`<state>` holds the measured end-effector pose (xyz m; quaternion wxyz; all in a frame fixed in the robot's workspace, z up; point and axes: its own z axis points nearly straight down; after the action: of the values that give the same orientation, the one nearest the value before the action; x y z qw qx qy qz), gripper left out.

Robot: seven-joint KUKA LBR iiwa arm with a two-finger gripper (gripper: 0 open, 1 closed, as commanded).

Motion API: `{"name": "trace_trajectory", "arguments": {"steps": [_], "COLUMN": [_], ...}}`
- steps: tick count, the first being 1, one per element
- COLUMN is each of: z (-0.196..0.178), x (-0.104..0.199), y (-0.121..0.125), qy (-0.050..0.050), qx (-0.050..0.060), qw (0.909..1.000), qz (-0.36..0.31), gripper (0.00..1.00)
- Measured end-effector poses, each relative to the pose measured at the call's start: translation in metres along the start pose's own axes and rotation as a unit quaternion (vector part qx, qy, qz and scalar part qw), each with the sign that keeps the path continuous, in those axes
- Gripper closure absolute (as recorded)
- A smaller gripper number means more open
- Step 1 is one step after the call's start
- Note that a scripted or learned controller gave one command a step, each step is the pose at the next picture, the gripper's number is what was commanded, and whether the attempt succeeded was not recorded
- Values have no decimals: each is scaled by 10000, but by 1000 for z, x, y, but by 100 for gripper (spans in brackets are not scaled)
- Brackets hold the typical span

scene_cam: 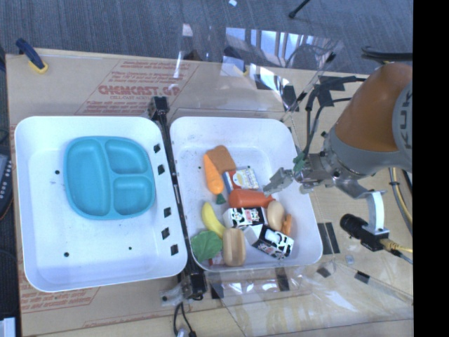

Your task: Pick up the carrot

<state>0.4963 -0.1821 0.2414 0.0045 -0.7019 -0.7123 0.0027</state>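
Note:
The carrot [212,176], a short orange piece, lies in the upper left part of the right bin [280,133], beside a tan-orange block [223,159]. My gripper [276,181] hangs over the right side of that bin, reaching in from the right. It is about a hand's width to the right of the carrot and apart from it. Nothing shows in its grasp.
The right bin also holds a red-orange piece [249,197], a yellow banana [212,218], a green leaf [205,244], a bun [233,247] and black-and-white cartons [273,243]. A blue divided plate [110,176] lies in the left bin [42,244].

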Motion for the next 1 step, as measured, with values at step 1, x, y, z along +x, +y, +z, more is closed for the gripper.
{"name": "trace_trajectory", "arguments": {"steps": [1], "z": [141], "x": [70], "y": [70], "qy": [-17], "qx": [-73], "qw": [9993], "qz": [361], "gripper": [0]}}
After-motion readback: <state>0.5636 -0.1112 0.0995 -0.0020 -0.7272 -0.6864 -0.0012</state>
